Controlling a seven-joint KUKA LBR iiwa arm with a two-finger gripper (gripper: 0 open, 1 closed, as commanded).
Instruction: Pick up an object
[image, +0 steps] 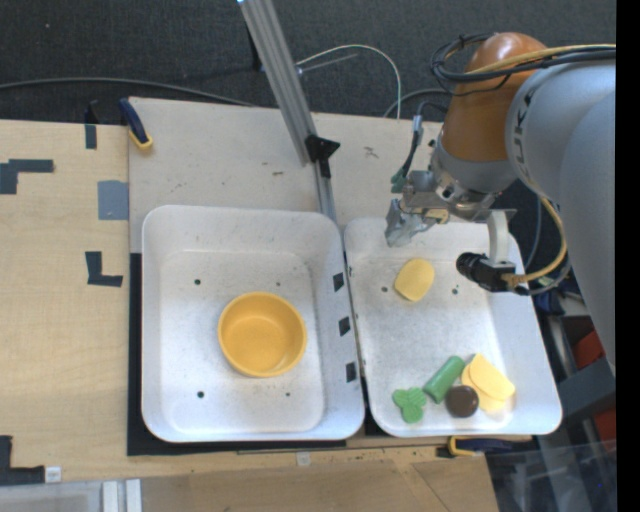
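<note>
Nearest you, the right bin (520, 330) has a cluster of four things in its front corner: one green piece (409, 403), one green cylinder (444, 379), one brown ball (461, 401) and one yellow block (488, 381), all bunched up and touching. Further back sits one yellow lump (414, 279), on its own. The left bin (160, 300) holds one yellow bowl (262, 333). At the far edge, your gripper (403, 228) hangs just beyond that lump, grasping nothing, and honestly I can't tell whether it's spread or closed.
</note>
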